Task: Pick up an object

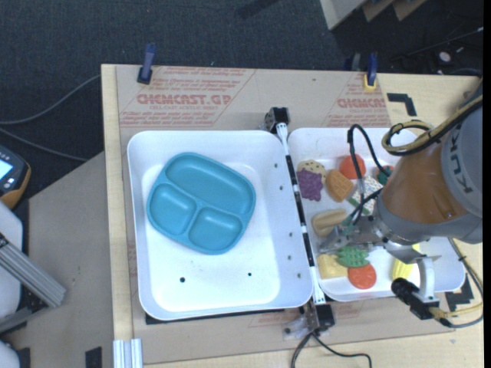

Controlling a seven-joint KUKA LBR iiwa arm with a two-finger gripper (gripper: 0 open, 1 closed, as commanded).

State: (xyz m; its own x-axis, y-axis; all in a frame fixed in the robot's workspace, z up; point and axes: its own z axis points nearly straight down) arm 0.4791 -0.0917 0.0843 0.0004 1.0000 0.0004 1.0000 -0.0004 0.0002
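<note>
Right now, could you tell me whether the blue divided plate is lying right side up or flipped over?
Right side up. The blue divided plate lies flat in the left bin, its three hollow compartments facing the camera.

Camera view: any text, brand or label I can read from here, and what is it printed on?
"CHEMCAST GP": red print on the brown board behind the left bin.
The same red print, partly legible, on the board behind the right bin.
Smaller red lines beneath: too blurred to read.
"KU": on the arm, cut off.
</note>
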